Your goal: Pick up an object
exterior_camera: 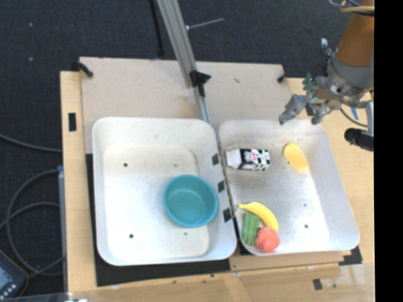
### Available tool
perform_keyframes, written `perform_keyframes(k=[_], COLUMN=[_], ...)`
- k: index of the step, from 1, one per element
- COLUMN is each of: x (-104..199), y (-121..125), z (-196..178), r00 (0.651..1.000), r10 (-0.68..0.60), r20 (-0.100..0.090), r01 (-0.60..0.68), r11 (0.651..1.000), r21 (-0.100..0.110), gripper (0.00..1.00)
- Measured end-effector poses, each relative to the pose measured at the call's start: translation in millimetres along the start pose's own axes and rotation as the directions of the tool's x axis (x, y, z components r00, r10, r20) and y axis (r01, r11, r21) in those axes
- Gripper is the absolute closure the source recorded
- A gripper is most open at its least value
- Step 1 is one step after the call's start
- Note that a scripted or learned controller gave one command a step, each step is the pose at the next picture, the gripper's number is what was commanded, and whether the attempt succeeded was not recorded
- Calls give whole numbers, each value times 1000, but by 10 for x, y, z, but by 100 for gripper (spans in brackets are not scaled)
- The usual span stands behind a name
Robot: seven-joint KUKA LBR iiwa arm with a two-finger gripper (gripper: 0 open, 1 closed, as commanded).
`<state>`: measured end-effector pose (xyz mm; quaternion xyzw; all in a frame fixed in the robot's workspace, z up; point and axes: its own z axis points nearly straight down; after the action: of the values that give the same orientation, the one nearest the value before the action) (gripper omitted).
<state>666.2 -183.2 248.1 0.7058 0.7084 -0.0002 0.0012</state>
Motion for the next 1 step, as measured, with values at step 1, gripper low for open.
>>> perform_keyframes(k=[1], x=[-5], y=[-2], z=[-1], r00=[1000], r10=[0], r20=[1], r01=[0], r11=[1000], r21=[1], gripper=[0])
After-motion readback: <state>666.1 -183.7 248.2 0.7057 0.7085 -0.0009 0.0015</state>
